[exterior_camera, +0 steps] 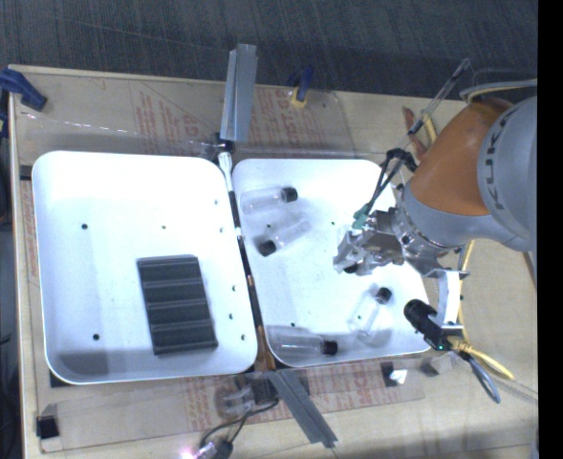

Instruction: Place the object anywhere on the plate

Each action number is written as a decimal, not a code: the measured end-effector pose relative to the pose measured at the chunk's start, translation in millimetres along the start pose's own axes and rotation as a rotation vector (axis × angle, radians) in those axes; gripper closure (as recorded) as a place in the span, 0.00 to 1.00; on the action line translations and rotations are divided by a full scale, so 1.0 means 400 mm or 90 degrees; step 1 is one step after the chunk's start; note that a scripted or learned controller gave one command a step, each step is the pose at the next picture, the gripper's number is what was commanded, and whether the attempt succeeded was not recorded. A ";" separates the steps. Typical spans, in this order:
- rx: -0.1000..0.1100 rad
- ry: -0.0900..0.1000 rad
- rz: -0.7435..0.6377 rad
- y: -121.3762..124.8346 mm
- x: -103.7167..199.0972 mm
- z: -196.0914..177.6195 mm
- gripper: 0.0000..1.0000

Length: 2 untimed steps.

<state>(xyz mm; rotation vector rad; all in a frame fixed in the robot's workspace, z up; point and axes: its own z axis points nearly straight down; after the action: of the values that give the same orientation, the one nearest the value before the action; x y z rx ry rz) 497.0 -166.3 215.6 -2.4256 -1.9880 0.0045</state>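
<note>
The tool [357,253] hovers low in the right bin [305,175]; its state I cannot tell. Clear vials [270,200] lie nearby, ungrasped. Picking seems underway; next, carry one to the dark ridged plate [176,304].

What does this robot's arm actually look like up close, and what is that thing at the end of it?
The arm is a thick, rounded grey tube with a broad orange band above the wrist and dark lettering on the grey shell. Thin cables, some black and one greenish, run from the band down to the end piece. That piece, the claw, is a small cluster of pale metal parts.
</note>
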 end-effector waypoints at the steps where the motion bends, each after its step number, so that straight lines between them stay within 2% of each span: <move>1: 0.001 0.000 0.443 0.137 0.207 0.095 1.00; 2: 0.000 0.000 0.399 0.209 0.553 0.062 1.00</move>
<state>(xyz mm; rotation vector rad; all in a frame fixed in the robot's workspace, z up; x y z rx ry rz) 622.2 34.3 190.5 -2.9208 -1.1447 0.0068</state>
